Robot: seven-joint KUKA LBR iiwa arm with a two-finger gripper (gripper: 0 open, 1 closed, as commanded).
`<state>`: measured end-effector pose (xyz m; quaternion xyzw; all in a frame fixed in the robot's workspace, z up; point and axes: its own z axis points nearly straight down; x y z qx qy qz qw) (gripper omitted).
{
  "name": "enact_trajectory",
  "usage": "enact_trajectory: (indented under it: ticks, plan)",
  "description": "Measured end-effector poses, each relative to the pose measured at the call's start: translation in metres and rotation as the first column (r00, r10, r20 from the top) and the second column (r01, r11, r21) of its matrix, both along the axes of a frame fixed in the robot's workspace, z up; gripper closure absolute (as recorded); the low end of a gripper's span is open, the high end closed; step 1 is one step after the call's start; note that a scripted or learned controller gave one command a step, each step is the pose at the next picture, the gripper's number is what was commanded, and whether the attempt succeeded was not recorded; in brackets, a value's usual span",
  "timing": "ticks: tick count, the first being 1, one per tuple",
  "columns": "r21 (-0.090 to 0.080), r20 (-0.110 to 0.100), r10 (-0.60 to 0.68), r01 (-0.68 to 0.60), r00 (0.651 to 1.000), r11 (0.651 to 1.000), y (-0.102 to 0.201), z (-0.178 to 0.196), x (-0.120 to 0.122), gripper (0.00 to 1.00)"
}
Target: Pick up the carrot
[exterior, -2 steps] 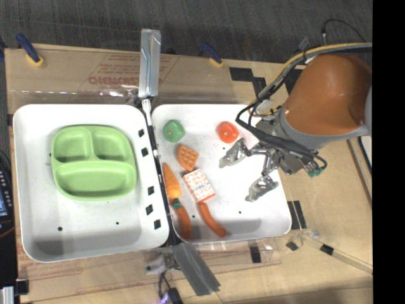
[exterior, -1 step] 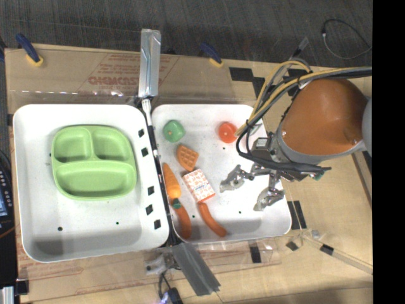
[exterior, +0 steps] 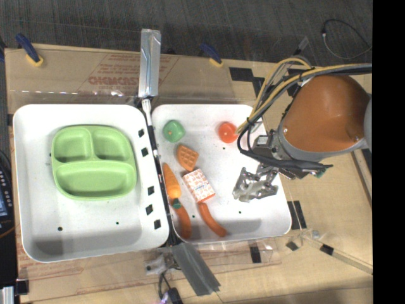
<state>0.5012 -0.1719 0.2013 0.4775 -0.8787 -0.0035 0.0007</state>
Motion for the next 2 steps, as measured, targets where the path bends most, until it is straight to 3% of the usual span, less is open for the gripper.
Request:
enact_trajectory:
  ticks: [1,2]
  plan:
    - [-0.005,0.007,0.379,-0.379,0.925,0.925,-0.039,0.083,0.033,1.00]
    - [0.002,0.003,0.676,-0.676,0.737,0.737,-0.023,-0.016,-0.021,1.00]
